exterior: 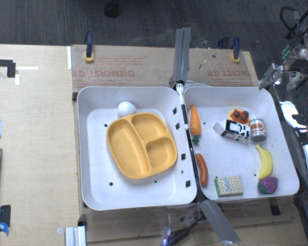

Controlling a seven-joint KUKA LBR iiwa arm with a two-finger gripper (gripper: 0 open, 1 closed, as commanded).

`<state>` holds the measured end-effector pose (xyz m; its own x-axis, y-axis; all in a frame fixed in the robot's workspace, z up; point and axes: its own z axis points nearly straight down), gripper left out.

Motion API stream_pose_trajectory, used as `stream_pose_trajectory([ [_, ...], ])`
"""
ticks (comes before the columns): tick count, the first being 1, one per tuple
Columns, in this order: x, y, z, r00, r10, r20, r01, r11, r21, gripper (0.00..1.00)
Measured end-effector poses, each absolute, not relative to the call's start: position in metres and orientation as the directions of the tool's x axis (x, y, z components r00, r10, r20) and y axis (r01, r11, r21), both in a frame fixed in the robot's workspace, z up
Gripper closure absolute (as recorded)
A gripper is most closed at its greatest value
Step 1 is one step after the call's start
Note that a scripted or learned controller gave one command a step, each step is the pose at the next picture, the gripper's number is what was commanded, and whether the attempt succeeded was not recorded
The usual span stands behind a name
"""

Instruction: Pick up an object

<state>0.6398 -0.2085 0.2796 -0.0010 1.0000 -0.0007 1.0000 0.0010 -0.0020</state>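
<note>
Camera view looks down at a slant on two shallow white bins set side by side on the tabletop (31,137), over a sheet of cardboard (138,65) whose red print, seen upside down, appears to read "CHEMCAST". The left bin (87,188) holds a yellow divided plate (141,145) with three compartments, lying near its middle, and a small white ball (126,107) just beside the plate's far edge. The right bin (231,193) holds the loose pieces: an orange carrot (195,122) near the wall shared with the left bin, a reddish sausage (201,169) nearer the camera along that same wall, a small green-edged box (229,185) with print too small to read, a black-and-white carton (238,128) with dark round shapes on an orange top, a small can (257,129) touching the carton's right side, a yellow banana (266,161) near the right wall, and a purple bunch of grapes (267,185) just beside the banana's near end. Part of the arm's hardware (292,60) sits at the far right, outside the bins and well apart from every piece; whether the tool is apart or together cannot be told. Two blue clamps (88,47) pin the cardboard's far edge.
</note>
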Motion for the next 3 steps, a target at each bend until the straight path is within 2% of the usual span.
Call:
stream_pose_trajectory([
  [1,0.622,-0.216,0.143,-0.024,1.0,0.0,1.0,0.024,-0.002,0.0],
  [2,0.569,-0.215,0.108,-0.043,0.999,0.0,0.998,0.043,0.035,0.0],
  [3,0.573,-0.223,0.127,-0.037,0.999,-0.022,0.998,0.038,0.056,1.0],
])
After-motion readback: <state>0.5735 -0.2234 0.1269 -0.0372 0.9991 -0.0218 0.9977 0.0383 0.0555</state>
